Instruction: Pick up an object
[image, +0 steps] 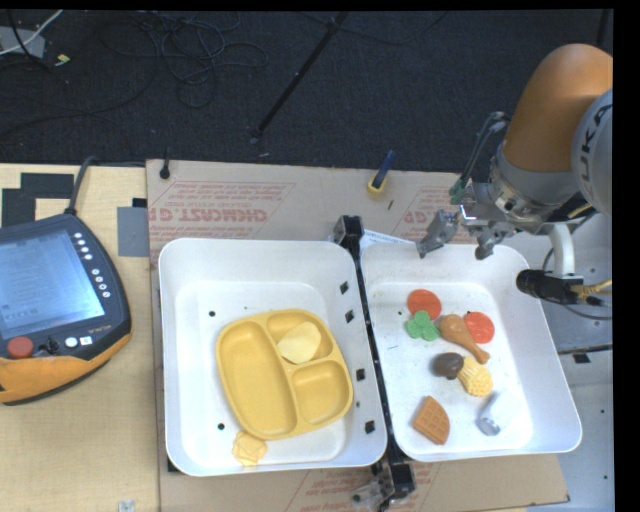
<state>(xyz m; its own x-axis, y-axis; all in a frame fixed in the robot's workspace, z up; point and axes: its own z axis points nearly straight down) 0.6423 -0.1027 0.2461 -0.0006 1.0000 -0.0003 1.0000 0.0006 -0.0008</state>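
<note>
Two white bins sit side by side on the desk. The left bin (190, 300) holds one yellow divided tray (255, 385) with a pale piece in it, plus one yellow piece by its near corner. The right bin (545, 400) holds about seven toy foods (455, 365) — red, green, brown, yellow, orange, grey. Above its far edge hangs the gripper (460, 243), fingers apart, clamped on nothing.

view: we look down from above the bench at a slant | framing: both bins (170, 300) whole, mid-distance | arm (560, 110) enters at right | floor along top
</note>
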